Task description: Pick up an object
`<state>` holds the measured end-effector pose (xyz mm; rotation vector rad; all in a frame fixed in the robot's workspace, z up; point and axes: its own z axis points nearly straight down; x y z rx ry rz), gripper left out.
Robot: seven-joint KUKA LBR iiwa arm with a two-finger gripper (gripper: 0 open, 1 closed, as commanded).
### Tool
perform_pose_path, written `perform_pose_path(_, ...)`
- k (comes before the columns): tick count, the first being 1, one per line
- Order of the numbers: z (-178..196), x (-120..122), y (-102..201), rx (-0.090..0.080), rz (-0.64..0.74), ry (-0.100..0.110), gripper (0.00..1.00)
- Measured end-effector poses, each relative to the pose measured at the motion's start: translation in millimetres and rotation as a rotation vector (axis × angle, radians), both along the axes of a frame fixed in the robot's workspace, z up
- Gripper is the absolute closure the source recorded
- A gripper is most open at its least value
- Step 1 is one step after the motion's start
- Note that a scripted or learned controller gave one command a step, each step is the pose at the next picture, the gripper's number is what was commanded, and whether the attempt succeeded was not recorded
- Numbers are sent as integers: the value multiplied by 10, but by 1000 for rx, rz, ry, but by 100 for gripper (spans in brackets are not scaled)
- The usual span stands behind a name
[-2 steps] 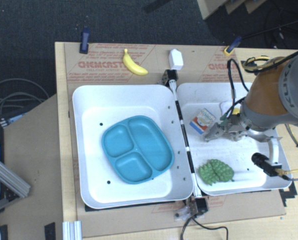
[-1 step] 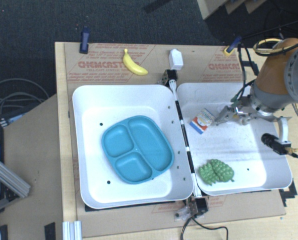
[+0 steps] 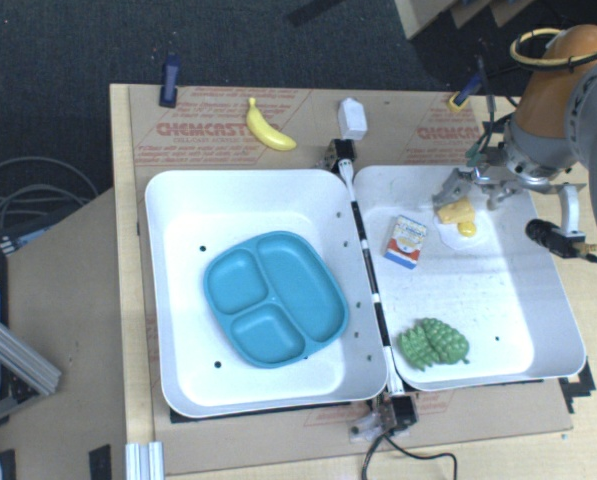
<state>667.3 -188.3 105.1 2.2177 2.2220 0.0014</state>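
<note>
A robotics lab — white bins (image 3: 168, 268) on a cardboard-topped bench (image 3: 128, 268), loose cables (image 3: 18, 208) over dark carpet.

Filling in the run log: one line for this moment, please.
tool over right bin, at yellow object | grasp unconfirmed | blue tray in left bin

The arm (image 3: 568, 78) is cut off by the right edge.

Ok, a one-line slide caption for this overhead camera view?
Claw poised over a yellow object in the right bin; blue divided plate in the left bin.
</note>
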Motion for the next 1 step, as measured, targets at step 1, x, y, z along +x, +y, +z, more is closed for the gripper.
perform_pose_path(1,-205,-9,47,2,-1,4,0)
